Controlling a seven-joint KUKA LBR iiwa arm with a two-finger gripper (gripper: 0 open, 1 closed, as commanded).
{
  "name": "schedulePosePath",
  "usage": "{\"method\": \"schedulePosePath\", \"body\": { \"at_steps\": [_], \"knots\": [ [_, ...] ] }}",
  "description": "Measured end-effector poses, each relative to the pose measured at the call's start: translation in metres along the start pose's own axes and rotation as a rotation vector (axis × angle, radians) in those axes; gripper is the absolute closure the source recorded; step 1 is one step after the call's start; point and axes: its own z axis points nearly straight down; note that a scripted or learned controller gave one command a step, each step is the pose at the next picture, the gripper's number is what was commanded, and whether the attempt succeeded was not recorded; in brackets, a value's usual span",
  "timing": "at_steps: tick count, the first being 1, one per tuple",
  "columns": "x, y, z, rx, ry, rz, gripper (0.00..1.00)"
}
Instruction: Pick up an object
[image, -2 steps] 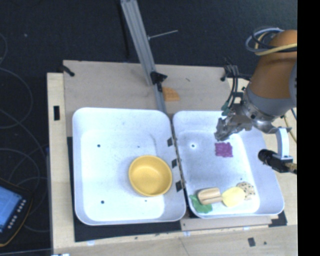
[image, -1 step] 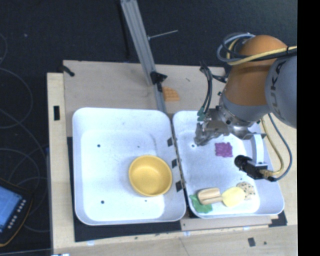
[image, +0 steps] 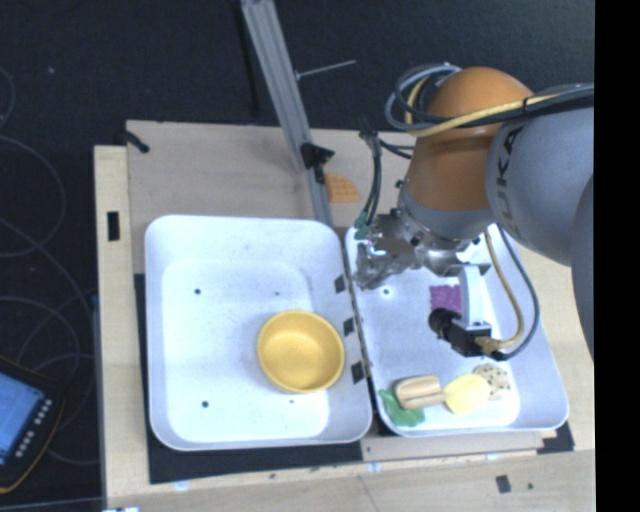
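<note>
My gripper (image: 372, 268) hangs over the upper left part of the right bin (image: 545, 385), close to the divider between the bins. Nothing shows between its fingers. Near that bin's front edge lie a tan wooden block (image: 417, 390), a yellow lemon-like object (image: 463, 394), a pale speckled die (image: 492, 378) and a bit of green (image: 404, 415) under the block. A purple object (image: 446, 298) lies mid-bin, partly hidden by the arm. A yellow bowl (image: 300, 350) stands in the left bin (image: 200, 300).
The orange-banded arm (image: 470, 150) covers the right bin's upper half. A black cable fitting (image: 455, 333) hangs beside the purple object. A metal pole (image: 285, 100) slants up from the bench behind the bins. An orange patch (image: 341, 188) lies on the bench.
</note>
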Motion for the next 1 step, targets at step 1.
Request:
{"method": "schedulePosePath", "body": {
  "at_steps": [1],
  "knots": [
    [0.0612, -0.0029, 0.0106, 0.003, 0.001, -0.001, 1.0]
  ]
}}
